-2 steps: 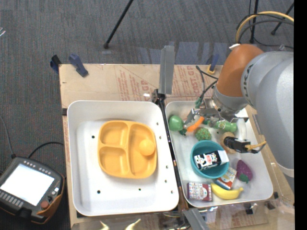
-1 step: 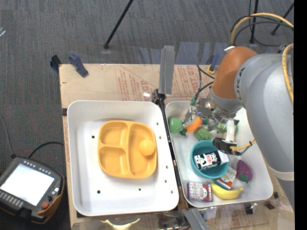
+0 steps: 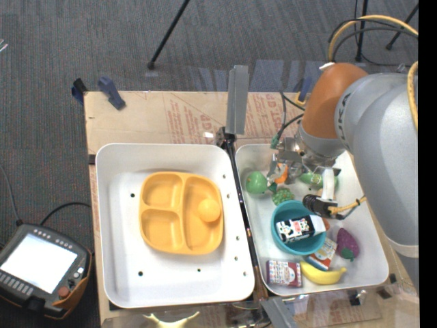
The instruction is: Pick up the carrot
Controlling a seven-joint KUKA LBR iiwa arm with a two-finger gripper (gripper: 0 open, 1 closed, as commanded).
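The carrot (image 3: pixel 279 177) shows as a small orange piece near the back of the right bin (image 3: pixel 372 255), between a green round fruit (image 3: pixel 256 182) and a bumpy green vegetable (image 3: pixel 283 197). My gripper (image 3: pixel 287 169) is low in this bin, directly over the carrot, with its tip at the carrot's upper right side. The gripper body hides most of the carrot. The grey arm with its orange band (image 3: pixel 334 101) reaches in from the right.
A teal bowl (image 3: pixel 280 234) holding a milk carton (image 3: pixel 295 229) sits just in front of the gripper. A banana (image 3: pixel 322 273), purple eggplant (image 3: pixel 347 243) and red box (image 3: pixel 283 272) lie nearer the front. The left bin (image 3: pixel 116 251) holds a yellow divided plate (image 3: pixel 164 217) with an orange ball (image 3: pixel 208 210).
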